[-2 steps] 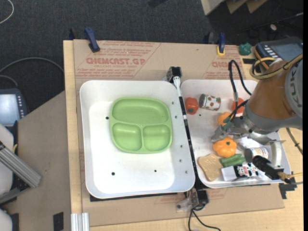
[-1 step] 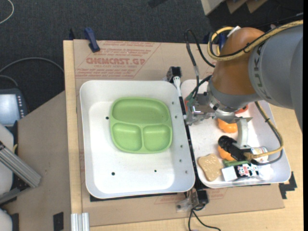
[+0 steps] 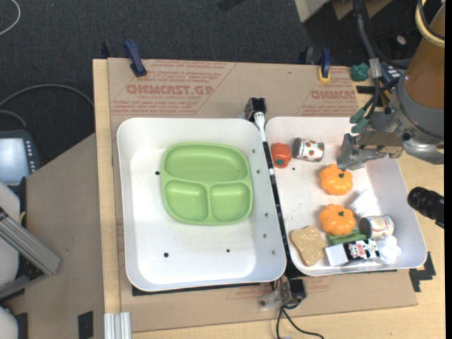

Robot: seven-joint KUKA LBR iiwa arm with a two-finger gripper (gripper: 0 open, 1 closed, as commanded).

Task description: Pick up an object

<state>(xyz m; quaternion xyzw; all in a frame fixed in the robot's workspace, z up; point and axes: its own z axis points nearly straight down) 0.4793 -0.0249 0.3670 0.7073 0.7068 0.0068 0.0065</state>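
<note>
Two white bins clamped side by side on the tabletop [image 3: 212, 83], likely so they don't shift under the arm. Left bin [image 3: 134, 189] carries just a green divided plate [image 3: 207, 183] at centre. Right bin [image 3: 395, 189] has all the pickables: upper orange pumpkin [image 3: 336, 180] at centre, second pumpkin [image 3: 337, 219] toward 6 o'clock, small can [image 3: 308, 149] and red piece [image 3: 281, 155] toward 10 o'clock, clutter with a cracker-like slab [image 3: 308, 243] at 6–7. Pincer [image 3: 351, 159] sits just above the upper pumpkin at its 1 o'clock, seemingly touching or nearly so. Can't tell how far it's spread; nothing visibly held.
</note>
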